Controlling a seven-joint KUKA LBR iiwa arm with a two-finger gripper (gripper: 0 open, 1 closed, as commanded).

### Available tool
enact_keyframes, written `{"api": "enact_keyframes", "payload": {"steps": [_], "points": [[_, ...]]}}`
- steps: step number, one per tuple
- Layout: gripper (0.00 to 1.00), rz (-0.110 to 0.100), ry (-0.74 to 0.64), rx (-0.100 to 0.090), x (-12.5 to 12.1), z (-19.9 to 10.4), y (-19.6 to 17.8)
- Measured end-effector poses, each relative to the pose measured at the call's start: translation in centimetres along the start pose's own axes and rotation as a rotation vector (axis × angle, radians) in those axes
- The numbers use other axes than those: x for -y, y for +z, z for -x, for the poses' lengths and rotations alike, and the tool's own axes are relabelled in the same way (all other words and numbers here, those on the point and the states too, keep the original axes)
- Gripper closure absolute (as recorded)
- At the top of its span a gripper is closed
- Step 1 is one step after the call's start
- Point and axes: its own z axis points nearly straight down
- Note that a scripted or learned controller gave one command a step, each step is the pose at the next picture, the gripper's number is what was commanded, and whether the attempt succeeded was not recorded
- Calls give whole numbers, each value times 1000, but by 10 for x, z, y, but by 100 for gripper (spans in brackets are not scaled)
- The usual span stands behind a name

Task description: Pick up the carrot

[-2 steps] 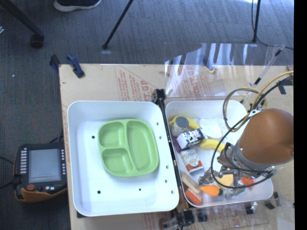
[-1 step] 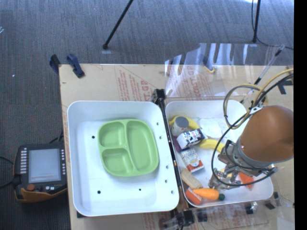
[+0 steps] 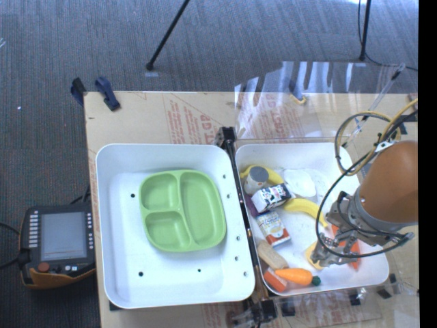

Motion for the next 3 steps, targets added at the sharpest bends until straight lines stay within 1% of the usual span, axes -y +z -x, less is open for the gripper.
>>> {"api": "enact_keyframes", "payload": {"steps": [1, 2, 3], "points": [[100, 3, 82, 0, 9, -14, -4], [100, 0, 93, 0, 13, -9, -26], [100, 2, -65, 1, 30, -27, -38]]}}
